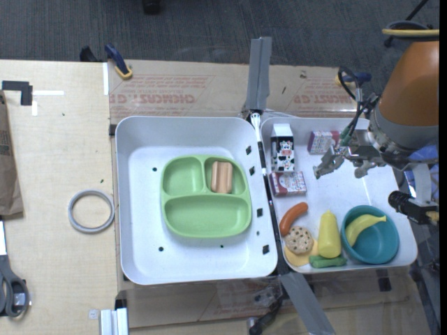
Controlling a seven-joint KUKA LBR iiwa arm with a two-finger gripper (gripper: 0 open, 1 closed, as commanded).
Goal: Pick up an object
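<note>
Grey fingers of the gripper are hanging spread and empty over the right bin, apparently still in the approach, needing to descend onto an object such as the milk carton just beside.

Open white floor in the right bin beside the gripper, hemmed by milk carton, sausage, yellow bottle and blue bowl.
</note>
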